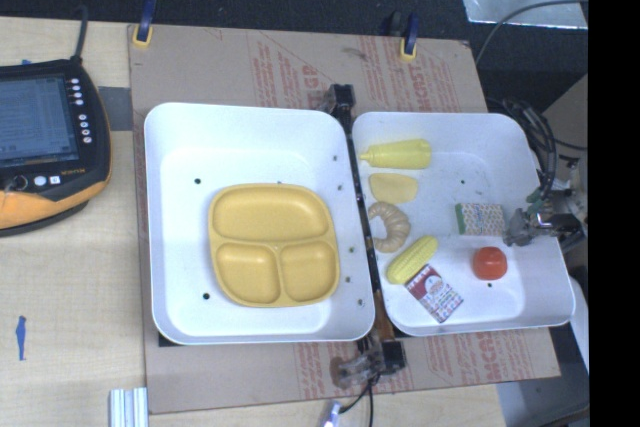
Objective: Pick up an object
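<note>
Left bin (170, 215): holds a yellow divided tray (272, 243).
Right bin (545, 300): holds two corn cobs (396, 154) (411, 258), a yellow slice (392, 186), a pretzel (388, 224), a red tomato (489, 262), two small packets (481, 217) (434, 293).
Gripper (535, 220): at the right bin's right rim, near the tomato; open or closed state cannot be told.

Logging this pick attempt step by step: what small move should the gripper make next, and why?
Probably a short move leftward over the red object: the gripper sits at the right bin's right edge, and that piece lies nearest, apart from the others.
</note>
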`<state>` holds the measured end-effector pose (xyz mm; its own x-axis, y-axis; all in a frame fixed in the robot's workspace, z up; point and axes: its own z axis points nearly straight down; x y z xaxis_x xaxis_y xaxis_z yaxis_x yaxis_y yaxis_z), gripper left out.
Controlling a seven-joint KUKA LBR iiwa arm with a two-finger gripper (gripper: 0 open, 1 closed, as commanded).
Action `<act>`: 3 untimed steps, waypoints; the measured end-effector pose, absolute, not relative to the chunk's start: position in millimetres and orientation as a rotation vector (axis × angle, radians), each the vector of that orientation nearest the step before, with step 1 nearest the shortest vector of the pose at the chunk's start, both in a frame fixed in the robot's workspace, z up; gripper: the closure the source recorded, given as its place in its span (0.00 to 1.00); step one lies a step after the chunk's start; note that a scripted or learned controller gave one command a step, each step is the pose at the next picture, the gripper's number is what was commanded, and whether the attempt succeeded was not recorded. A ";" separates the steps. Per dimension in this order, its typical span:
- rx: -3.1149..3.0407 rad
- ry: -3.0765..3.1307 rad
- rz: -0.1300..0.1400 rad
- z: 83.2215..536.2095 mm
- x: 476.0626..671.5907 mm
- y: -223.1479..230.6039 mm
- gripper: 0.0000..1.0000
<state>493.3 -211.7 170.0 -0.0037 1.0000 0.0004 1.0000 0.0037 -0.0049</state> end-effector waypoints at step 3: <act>-2.213 -2.224 0.006 147.1 484.6 -193.7 1.00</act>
<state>484.6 -193.7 147.1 -0.0051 1.0000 0.0005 1.0000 0.0051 -0.0055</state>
